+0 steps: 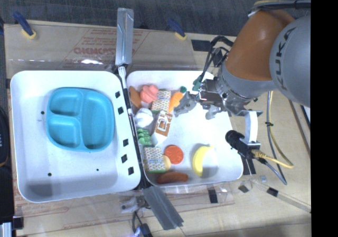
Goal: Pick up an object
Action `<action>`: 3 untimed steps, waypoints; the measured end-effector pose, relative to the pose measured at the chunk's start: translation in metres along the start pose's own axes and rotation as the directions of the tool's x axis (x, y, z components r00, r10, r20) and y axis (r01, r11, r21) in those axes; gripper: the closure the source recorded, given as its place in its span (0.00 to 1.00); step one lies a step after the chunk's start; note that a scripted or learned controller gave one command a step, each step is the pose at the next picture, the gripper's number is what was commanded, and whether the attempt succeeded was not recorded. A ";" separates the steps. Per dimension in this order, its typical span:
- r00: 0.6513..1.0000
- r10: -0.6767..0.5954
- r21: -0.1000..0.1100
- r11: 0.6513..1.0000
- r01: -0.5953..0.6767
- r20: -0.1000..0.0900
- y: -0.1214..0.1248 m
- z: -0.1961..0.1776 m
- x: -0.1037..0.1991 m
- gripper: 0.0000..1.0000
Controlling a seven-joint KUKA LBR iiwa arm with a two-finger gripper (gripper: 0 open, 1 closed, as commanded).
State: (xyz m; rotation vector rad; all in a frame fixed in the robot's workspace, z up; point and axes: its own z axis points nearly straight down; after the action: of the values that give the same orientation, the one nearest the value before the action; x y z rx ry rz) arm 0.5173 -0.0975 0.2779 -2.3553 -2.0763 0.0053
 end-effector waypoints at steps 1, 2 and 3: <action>1.000 0.005 0.008 1.000 -0.005 0.000 0.054 0.086 0.007 0.00; 0.986 -0.167 0.001 0.986 0.167 -0.002 0.068 0.187 -0.009 0.00; 0.985 -0.171 0.005 0.985 0.171 -0.001 0.069 0.180 -0.009 1.00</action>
State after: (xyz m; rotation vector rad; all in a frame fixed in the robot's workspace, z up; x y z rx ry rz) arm 0.5837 -0.1151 0.0978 -2.1655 -2.2673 0.0086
